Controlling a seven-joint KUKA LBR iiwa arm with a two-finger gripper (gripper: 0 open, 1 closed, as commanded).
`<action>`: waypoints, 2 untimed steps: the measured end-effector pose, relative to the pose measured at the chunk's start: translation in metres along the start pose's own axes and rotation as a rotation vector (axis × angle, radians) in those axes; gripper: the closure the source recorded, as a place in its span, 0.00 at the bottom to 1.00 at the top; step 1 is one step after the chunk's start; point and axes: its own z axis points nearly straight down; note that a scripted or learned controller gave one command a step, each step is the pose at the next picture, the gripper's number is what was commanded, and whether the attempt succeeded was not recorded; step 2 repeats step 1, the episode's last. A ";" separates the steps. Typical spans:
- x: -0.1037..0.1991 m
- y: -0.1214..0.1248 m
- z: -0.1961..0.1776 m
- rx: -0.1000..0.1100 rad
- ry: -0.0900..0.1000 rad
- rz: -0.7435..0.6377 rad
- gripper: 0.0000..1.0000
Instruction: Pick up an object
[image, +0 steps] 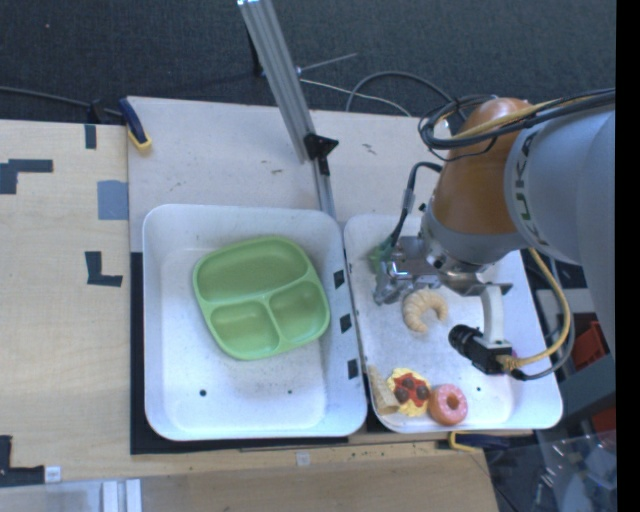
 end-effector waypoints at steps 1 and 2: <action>0.059 0.018 -0.007 -0.002 0.002 -0.002 1.00; 0.059 0.018 -0.007 -0.002 0.002 -0.002 1.00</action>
